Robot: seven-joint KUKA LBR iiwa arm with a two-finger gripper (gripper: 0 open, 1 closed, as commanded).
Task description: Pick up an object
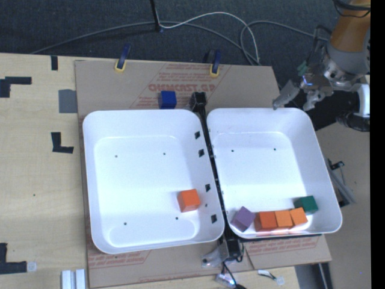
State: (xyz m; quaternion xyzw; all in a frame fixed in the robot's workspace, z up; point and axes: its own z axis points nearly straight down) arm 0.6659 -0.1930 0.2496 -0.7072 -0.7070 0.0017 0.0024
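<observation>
An orange cube (189,200) lies in the left bin (108,131), near its front right corner. Along the front edge of the right bin (301,125) sit a purple block (242,218), three orange blocks (281,220) in a row and a green block (307,204). My gripper (293,104) hangs above the right bin's far right corner, well away from all the blocks. It is open, and nothing is between its fingers.
A blue cube (168,99) rests on the cardboard sheet behind the left bin. Black clips (198,101) join the two bins along their shared wall. Cables (198,20) run over the dark floor behind the bench.
</observation>
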